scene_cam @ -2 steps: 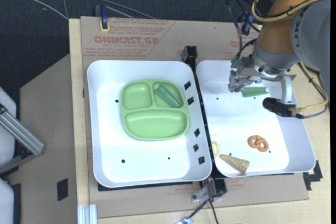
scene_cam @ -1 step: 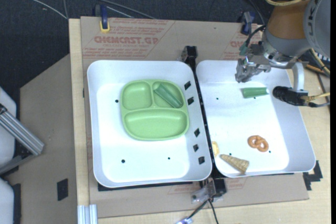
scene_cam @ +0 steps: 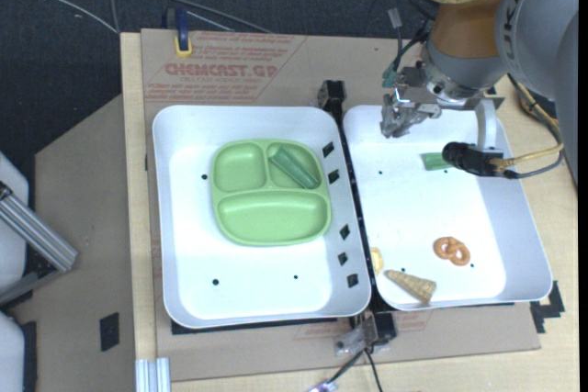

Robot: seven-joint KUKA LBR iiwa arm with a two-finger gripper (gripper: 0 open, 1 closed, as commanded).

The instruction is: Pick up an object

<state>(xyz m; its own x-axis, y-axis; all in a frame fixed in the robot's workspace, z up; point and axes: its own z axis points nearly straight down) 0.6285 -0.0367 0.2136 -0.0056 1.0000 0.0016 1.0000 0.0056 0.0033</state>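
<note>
The gripper [scene_cam: 401,120] is hanging over the right bin's [scene_cam: 514,234] far end, looking empty; I cannot tell how wide. The pretzel [scene_cam: 451,249] is lying far off, so it may be grabbing nothing.

Two white bins: the left bin [scene_cam: 184,271] away from the gripper [scene_cam: 401,122], and the right bin [scene_cam: 514,225] beneath it. One green divided plate [scene_cam: 266,216] sits in the far bin, with one dark green piece [scene_cam: 296,165] in its compartment nearest the gripper. In the bin below the gripper: one small green piece [scene_cam: 434,161], one pretzel [scene_cam: 451,249], one cone [scene_cam: 410,284].
</note>
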